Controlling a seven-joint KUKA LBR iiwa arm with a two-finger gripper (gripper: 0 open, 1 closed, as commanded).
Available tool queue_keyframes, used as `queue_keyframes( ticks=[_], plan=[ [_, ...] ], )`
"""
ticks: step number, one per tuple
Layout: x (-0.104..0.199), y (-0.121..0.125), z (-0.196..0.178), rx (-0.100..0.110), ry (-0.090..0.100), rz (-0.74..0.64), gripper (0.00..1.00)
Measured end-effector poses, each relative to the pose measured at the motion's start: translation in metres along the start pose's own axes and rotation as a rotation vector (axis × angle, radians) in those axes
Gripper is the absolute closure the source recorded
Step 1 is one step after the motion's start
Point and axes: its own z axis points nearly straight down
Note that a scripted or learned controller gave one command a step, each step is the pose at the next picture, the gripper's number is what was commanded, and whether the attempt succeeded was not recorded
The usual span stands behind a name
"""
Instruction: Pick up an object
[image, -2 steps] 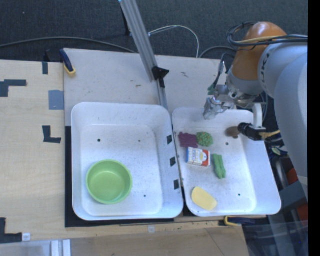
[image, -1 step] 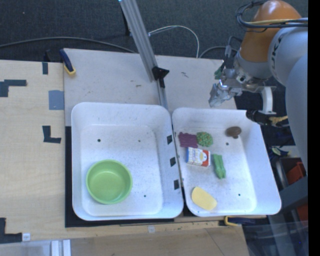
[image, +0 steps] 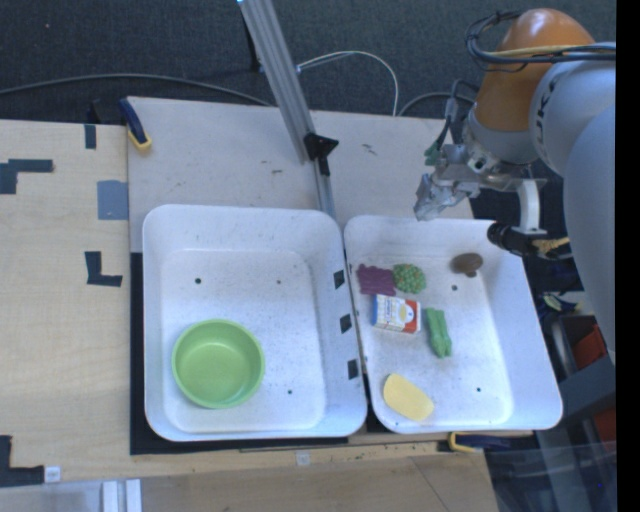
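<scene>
Claw (image: 432, 205) hovers above right bin's (image: 520, 330) far rim.

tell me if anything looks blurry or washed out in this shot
Camera view: the tool and wrist look soft, its fingers hard to make out; the small items in the right bin are low in detail; both white bins are bright but not blown out; the green bowl is clear.

even, bright overhead light fills the frame; the white bins (image: 300, 390) near the centre look slightly washed out. shadows are soft and short. the orange band (image: 520, 70) at upper right is mildly blurred, and fine detail is grainy.
</scene>
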Motion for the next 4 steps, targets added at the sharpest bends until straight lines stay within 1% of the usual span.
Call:
queue_keyframes(
  ticks=[1,2,3,4],
  plan=[
    [0.05,-0.029,0.006,0.001,0.002,-0.003,1.0],
    [0.099,-0.052,-0.009,-0.001,0.004,-0.005,1.0],
    [0.141,-0.081,-0.013,0.001,0.003,-0.004,1.0],
    [0.189,-0.099,-0.004,0.002,0.003,-0.004,1.0]
  ],
)
